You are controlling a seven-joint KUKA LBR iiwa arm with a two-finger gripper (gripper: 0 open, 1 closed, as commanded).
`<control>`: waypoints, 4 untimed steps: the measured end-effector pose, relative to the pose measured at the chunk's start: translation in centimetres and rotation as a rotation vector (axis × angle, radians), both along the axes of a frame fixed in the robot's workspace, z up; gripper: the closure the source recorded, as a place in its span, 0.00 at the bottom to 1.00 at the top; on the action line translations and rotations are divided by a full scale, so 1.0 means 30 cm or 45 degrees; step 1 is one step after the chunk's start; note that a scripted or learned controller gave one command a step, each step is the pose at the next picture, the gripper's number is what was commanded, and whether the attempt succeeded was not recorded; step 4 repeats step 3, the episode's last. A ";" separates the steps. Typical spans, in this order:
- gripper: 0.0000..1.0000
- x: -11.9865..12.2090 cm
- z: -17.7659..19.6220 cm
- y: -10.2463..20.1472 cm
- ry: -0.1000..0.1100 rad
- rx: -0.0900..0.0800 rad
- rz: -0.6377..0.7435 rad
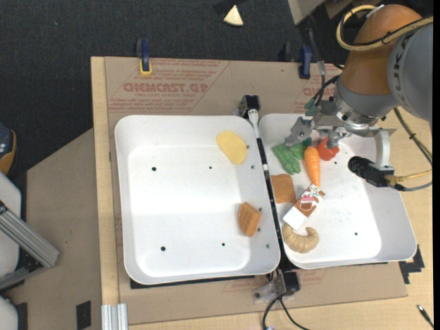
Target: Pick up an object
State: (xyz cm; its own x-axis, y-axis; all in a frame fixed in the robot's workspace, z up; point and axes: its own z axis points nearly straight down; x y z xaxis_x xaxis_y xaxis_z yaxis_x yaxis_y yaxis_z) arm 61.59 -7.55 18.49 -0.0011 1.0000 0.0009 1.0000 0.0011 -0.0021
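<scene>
While I watch from far away, I see the gripper (317,137) low in the right bin (385,246), in the upper right of the frame. Its two grey fingers are spread apart with nothing held between them. They hang right over a smooth orange carrot (313,166), a bumpy green veggie (289,158) and a small red thing (328,150). Below those sit a square tan block (282,188), a small packet (306,207) and a curved croissant (302,238). Across in the left bin (148,205) lie a flat yellow chip (232,146) and a brown bread chunk (249,219).
</scene>
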 end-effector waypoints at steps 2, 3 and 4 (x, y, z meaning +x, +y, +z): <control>0.00 0.000 0.000 0.000 0.000 0.000 0.000; 0.00 0.000 0.000 0.000 0.000 0.000 0.000; 0.00 0.000 0.000 0.000 0.000 0.000 0.000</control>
